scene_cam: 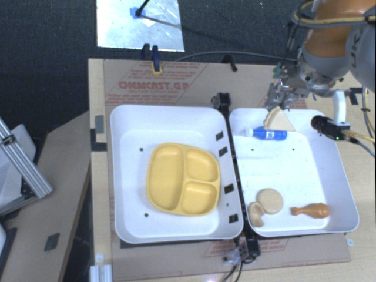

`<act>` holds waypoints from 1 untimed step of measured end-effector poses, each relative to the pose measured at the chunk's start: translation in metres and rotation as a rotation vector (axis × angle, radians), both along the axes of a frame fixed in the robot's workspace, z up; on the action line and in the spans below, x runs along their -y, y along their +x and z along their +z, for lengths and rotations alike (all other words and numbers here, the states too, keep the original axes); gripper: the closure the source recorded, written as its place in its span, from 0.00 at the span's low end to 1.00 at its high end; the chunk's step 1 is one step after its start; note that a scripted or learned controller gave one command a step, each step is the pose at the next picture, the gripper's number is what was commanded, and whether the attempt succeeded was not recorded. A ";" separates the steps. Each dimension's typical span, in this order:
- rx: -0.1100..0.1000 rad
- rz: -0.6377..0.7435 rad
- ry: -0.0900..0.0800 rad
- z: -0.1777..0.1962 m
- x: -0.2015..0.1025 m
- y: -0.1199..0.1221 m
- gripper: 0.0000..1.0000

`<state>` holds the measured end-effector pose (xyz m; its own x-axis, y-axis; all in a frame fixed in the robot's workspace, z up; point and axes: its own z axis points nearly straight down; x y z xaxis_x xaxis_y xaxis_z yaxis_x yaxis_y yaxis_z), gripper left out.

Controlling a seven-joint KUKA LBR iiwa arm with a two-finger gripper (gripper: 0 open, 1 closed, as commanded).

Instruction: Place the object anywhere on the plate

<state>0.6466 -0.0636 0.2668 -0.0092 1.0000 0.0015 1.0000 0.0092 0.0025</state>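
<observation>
A yellow plate [183,179] with three compartments lies in the left bin [126,157]. My gripper [280,103] hangs over the far edge of the right bin [329,169]. Its fingers are shut on the top corner of a tan wedge-shaped piece [279,121]. The wedge hangs upright just above and behind a blue-and-white tube [267,134], which lies flat on the bin floor. The plate is well to the left of the gripper, past the divider between the bins.
At the near end of the right bin are a round tan bun [270,200], a smaller pale piece [256,212] and a brown drumstick [310,210]. A black clamp [223,101] sits at the far end of the divider. A black fitting [326,126] is on the right rim.
</observation>
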 end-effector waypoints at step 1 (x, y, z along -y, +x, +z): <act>-0.001 0.001 0.000 0.002 -0.053 -0.008 1.00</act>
<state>0.6389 -0.0106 0.2692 -0.0100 0.9999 0.0020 0.9999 0.0100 0.0015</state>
